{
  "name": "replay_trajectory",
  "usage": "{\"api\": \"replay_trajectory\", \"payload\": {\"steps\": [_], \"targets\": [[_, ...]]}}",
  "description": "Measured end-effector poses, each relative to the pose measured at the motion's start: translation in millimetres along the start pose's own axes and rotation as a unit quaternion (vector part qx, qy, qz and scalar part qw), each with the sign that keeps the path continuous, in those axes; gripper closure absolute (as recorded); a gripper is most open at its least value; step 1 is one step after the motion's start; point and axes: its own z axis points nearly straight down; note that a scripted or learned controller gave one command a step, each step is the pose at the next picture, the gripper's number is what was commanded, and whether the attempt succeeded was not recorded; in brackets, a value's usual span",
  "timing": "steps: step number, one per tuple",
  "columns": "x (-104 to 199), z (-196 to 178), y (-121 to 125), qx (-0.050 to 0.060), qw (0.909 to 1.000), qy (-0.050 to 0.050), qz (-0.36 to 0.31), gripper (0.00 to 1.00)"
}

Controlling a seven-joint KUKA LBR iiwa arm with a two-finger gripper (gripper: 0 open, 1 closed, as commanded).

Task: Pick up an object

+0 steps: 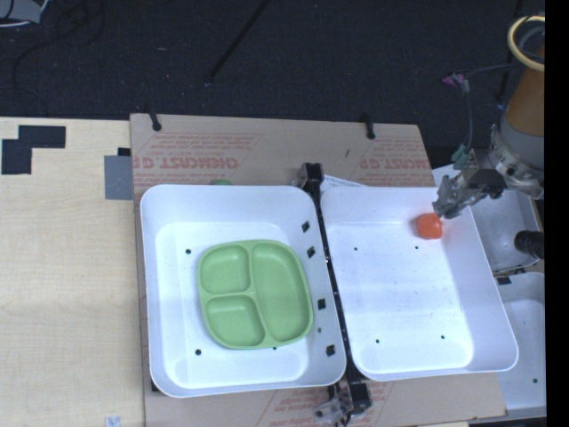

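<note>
A small orange-red ball [429, 227] lies in the right bin [418, 345], near its far right corner. My gripper [447, 201] hangs just above and to the right of the ball, at the bin's far right rim. The arm comes in from the right with its orange band at the top right. A green divided plate [254, 293] with three compartments lies flat in the left bin [169, 229].
The two white bins sit side by side on a cardboard sheet [267, 154]. A black clip divider [313, 185] runs between them. Pale wooden bench top spreads to the left. White fixtures stand to the right of the right bin.
</note>
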Motion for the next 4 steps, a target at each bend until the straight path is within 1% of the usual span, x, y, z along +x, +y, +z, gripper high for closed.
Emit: {"api": "replay_trajectory", "payload": {"steps": [2, 4], "targets": [[110, 40, -7, 0.001, 1.0, 0.0, 0.001, 1.0], [205, 42, 5, 0.0, 1.0, -0.001, 0.0, 1.0]]}}
